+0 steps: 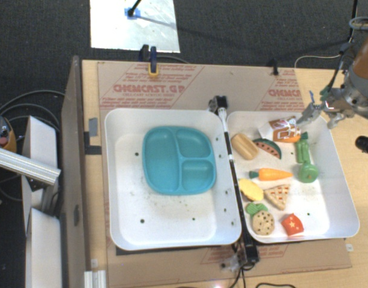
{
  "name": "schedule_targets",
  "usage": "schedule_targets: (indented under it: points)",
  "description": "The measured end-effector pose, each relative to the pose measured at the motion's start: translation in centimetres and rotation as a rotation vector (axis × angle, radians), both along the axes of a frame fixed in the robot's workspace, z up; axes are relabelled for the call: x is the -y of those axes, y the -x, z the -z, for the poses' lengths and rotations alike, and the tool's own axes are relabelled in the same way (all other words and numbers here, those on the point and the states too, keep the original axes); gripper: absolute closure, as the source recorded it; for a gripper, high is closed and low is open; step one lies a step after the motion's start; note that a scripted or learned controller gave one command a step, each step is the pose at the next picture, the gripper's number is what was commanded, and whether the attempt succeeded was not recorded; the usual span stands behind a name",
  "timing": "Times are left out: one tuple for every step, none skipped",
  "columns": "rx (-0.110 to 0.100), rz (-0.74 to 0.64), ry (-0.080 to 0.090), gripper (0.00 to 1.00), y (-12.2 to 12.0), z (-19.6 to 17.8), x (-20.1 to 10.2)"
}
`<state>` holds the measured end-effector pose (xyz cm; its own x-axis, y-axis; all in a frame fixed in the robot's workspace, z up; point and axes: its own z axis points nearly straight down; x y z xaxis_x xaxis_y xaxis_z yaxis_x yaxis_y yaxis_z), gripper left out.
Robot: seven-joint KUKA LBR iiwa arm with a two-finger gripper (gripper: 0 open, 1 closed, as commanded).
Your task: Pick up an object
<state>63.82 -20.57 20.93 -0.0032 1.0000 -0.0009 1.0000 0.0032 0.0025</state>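
The gripper [319, 114] sits at about two o'clock in the camera view, over the far right rim of the right bin [346, 203], its thin fingers [308, 114] reaching toward nine o'clock; whether they are spread or pressed together cannot be told, and nothing shows between them. Just beside the fingertips, toward eight o'clock, lies a small orange-and-white carton [284, 131]. Crowded round it are a bread roll [244, 146] and a watermelon slice [269, 147] toward nine o'clock, and a green bottle-shaped toy [305, 161] toward five o'clock. Farther toward six o'clock come a carrot [274, 174], a yellow piece [251, 189], a pizza slice [278, 195], a green piece [254, 208], a cookie [263, 222] and a red strawberry-like toy [292, 224]. The toys fill the bin's left and middle; bare floor runs along its right wall. The left bin [129, 221] holds a teal divided plate [179, 161] near its centre, with open floor around it. A clamp [220, 105] sits at twelve o'clock on the shared rim.
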Motion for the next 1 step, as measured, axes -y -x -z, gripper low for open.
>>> schedule_targets:
  points:
    - [-0.011,0.003,-0.003,0.0,2.76,12.63,0.0]
